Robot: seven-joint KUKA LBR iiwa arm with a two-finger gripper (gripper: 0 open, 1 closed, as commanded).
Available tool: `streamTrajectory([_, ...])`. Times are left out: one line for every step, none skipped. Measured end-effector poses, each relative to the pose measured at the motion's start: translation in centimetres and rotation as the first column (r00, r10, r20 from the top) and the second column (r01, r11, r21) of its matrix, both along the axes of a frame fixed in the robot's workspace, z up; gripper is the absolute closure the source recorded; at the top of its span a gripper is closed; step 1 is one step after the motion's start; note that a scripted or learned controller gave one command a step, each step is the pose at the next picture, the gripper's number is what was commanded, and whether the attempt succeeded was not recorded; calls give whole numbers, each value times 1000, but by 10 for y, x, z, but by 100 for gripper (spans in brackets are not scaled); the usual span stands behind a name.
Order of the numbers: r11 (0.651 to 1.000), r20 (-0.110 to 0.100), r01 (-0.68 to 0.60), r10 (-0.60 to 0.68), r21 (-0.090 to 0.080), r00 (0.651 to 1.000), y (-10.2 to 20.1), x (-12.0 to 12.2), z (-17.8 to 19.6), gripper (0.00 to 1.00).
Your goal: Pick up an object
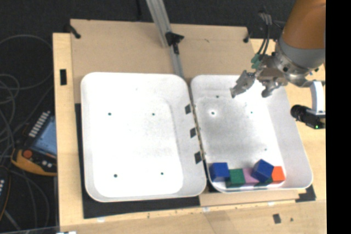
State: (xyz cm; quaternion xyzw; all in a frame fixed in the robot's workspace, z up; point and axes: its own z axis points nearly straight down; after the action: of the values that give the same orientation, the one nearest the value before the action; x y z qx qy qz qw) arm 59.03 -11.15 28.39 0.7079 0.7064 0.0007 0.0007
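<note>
- Approach step: the tool (253,87) hangs spread and unladen above the far end of the right bin (293,134), nothing between its fingers.
- The blocks — blue (219,170), green (236,177), pink (250,177), a second blue (262,169), orange (278,173) — huddle along the bin's near wall, well apart from the tool.
- Next, I judge, it must travel toward them and descend.
- Blocks look small, hard-edged, matte; the bin is smooth white plastic.

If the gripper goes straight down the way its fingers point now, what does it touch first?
Probably the bare floor of the right bin, near its far end. The gripper hangs open above it, far from the blocks at the near edge. Depth is uncertain.
</note>
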Motion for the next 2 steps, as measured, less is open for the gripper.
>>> streamTrajectory([1000, 7, -4, 4, -3, 1000, -11, 4, 69, 0])
streamTrajectory([1000, 5, -9, 9, -2, 1000, 34, 47, 95, 0])
